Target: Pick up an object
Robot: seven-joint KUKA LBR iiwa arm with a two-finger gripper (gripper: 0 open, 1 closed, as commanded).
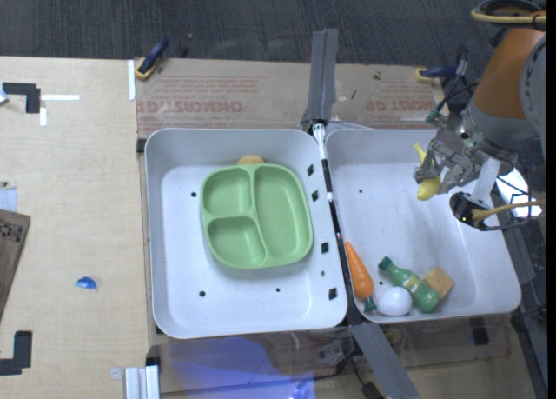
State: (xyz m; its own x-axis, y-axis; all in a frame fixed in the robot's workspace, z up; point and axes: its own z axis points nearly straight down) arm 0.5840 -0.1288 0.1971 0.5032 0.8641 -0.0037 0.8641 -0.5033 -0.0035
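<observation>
White egg (395,301) sits low in the right bin (486,302). Meanwhile my gripper (437,176) is pinching a yellow thing (426,187) (banana-ish?) by its tip, so one jolt could drop it.

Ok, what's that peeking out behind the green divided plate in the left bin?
A small yellow-orange rounded thing shows just past the far rim of the green plate. The plate covers most of it, so its full shape and identity cannot be told.
</observation>
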